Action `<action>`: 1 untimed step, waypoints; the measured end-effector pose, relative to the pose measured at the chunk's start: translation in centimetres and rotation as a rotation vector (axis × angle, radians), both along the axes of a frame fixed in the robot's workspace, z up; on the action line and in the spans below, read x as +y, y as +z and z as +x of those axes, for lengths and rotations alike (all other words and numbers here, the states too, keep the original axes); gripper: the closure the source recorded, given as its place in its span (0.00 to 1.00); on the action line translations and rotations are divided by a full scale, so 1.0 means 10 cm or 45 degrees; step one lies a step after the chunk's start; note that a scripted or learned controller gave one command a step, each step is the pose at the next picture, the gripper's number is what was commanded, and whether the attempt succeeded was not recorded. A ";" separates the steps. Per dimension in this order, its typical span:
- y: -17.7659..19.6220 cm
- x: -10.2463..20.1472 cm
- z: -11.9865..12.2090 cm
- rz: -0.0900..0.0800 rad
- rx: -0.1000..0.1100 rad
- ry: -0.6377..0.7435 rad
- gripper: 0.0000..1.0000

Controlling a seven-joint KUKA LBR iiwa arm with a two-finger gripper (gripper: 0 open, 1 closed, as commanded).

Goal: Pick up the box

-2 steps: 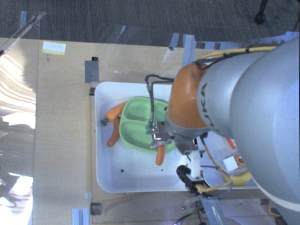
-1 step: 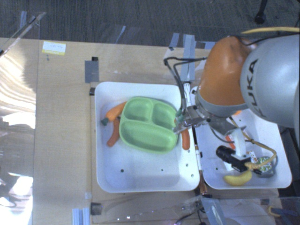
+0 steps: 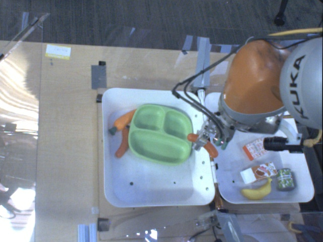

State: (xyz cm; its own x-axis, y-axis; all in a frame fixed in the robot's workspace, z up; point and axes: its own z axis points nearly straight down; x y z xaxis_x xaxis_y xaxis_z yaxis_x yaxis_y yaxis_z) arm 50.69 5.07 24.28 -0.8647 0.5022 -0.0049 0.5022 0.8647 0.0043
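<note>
A small orange-red box (image 3: 254, 148) lies in the right bin (image 3: 303, 198), just below the arm's wrist. A second white-and-red box (image 3: 258, 172) lies nearer the front of that bin. My gripper (image 3: 208, 139) hangs low over the divide between the two bins, to the left of both boxes and at the right rim of the green plate (image 3: 160, 133). An orange carrot-like piece (image 3: 195, 137) shows right beside the gripper, with another orange bit (image 3: 213, 152) below it. The arm's orange band (image 3: 252, 79) hides the back of the right bin.
The left bin (image 3: 151, 185) holds the green divided plate and two carrots (image 3: 122, 120) (image 3: 121, 145) at its left side. A banana (image 3: 256, 191) and a small green pack (image 3: 285, 179) lie at the front of the right bin. Black cables loop over the wrist.
</note>
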 end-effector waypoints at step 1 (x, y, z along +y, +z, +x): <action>0.42 -0.92 -0.06 -0.009 -0.011 0.758 1.00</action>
State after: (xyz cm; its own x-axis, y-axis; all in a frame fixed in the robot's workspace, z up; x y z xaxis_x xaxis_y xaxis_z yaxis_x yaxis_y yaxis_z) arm 50.12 -4.17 28.49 -0.9975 -0.0693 -0.0145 -0.0693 0.9976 -0.0009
